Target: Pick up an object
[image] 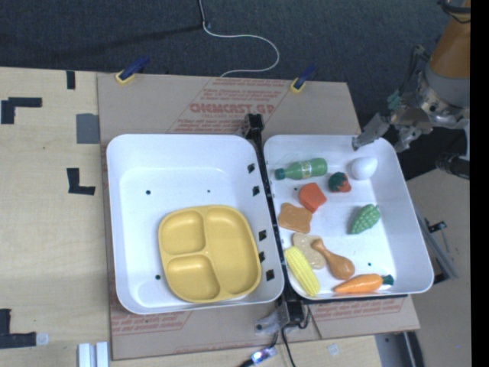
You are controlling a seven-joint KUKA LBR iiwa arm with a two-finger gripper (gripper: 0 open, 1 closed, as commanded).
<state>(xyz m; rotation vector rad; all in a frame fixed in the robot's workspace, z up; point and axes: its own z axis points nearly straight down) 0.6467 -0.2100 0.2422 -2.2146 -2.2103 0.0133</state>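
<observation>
In the right bin, a carrot lies nearest at 5 o'clock, corn beside it, and a white egg lies far at 1 o'clock. The tool hovers just beyond the egg; I cannot tell its spread.

Printed text: one legible item. Cardboard sheet under the two white bins, upper centre of the frame, carries red lettering reading roughly "CHEMCAST GP" (first word fairly clear, last letters uncertain). Smaller red lines sit above and below it; too small to read. Further red print on the same cardboard along the lower edge of the frame, below the bins: illegible.
</observation>
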